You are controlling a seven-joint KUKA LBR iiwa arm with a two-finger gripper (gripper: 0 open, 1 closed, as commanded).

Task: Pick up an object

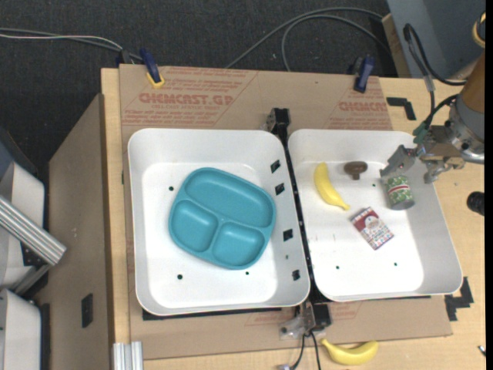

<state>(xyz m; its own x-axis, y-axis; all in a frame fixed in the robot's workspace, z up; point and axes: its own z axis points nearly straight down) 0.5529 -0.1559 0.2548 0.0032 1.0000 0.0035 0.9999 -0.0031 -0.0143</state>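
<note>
We see the gripper (417,163) at the right bin's (431,272) far right edge, fingers spread wide, nothing between them. Small green can (399,192) sits just beside and below the left finger (398,161); touching or not, we cannot tell. Around it in the same bin: brown knob-like piece (354,169) to the left, banana (329,186) further left, red-and-white packet (373,228) nearer us. All apart from each other. Left bin (146,230) holds a teal divided tray (222,217). Second banana (351,351) lies outside on the cardboard (231,91), near edge. Blue clamps (152,68) at the far edge.
</note>
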